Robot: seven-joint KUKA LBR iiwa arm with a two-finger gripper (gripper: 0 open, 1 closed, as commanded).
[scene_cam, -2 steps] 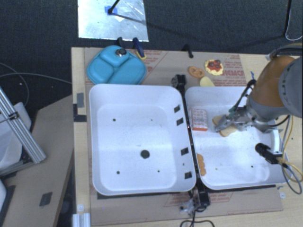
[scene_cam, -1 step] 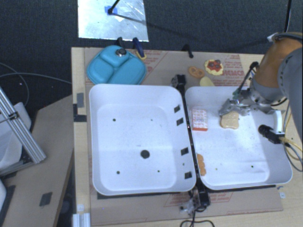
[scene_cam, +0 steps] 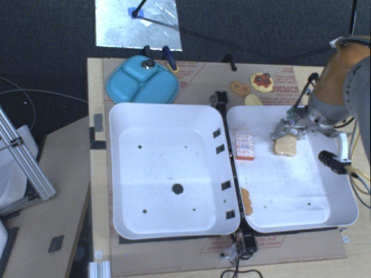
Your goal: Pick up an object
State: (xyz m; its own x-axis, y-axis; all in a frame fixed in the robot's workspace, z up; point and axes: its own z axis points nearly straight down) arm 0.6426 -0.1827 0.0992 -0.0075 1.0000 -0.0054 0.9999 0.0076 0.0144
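- The grey arm (scene_cam: 353,83) comes in from the right side of the camera view, high against that edge.
- An orange band (scene_cam: 343,68) wraps the arm just above the wrist, taking up most of its visible upper part.
- Below the band the wrist narrows into grey metal and angles down and leftward.
- The gripper (scene_cam: 286,129) sits at the arm's lower left end, pointing down and to the left.
- A dark cable (scene_cam: 303,97) runs along the wrist toward the gripper.
- The gripper's tip is small and partly blurred from this slanted angle.
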